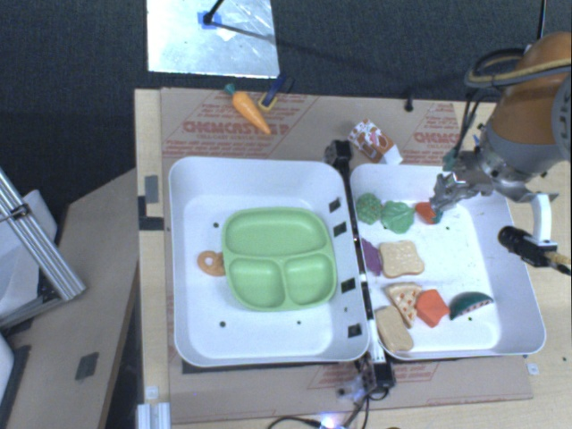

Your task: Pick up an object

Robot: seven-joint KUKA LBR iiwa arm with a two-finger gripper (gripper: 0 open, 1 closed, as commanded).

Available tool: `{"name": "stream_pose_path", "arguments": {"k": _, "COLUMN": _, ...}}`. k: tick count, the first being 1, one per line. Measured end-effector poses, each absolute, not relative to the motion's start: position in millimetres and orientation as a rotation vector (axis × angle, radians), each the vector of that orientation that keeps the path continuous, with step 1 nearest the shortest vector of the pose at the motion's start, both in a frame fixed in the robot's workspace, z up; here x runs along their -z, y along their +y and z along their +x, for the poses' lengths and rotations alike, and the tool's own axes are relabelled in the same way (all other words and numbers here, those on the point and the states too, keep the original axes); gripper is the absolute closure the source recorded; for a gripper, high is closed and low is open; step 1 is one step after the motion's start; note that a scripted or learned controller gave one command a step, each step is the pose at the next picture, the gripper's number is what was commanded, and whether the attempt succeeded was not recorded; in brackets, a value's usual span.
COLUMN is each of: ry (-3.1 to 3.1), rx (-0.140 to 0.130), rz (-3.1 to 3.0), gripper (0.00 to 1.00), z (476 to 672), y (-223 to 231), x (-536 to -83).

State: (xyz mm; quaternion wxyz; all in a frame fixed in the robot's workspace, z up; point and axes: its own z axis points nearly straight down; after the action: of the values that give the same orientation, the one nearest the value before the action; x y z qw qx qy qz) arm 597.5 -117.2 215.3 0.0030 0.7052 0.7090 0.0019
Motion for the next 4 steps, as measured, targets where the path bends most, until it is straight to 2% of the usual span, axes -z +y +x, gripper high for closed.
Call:
{"name": "stream_pose_path", "arguments": {"k": 1, "ry": 2.225, "rx": -0.003, "rz": 2.215, "gripper": 1.0, "z": 598.3, "y": -117, "x": -225}}
{"name": "stream_pose_path", "arguments": {"k": 2, "ry": 2.231, "rx": -0.004, "rz": 2.21, "gripper": 1.0, "z": 598.8, "y": -65, "x": -233}}
{"name": "stream_pose_path", "arguments": {"k": 3, "ry": 2.232, "rx": -0.005, "rz": 2.21, "gripper": 1.0, "z": 612.3, "y": -2, "x": -230}}
{"name": "stream_pose_path", "arguments": {"k": 4, "ry": 2.233, "rx": -0.003, "rz": 2.211, "gripper": 1.0, "z": 612.4, "y": 45, "x": -221}}
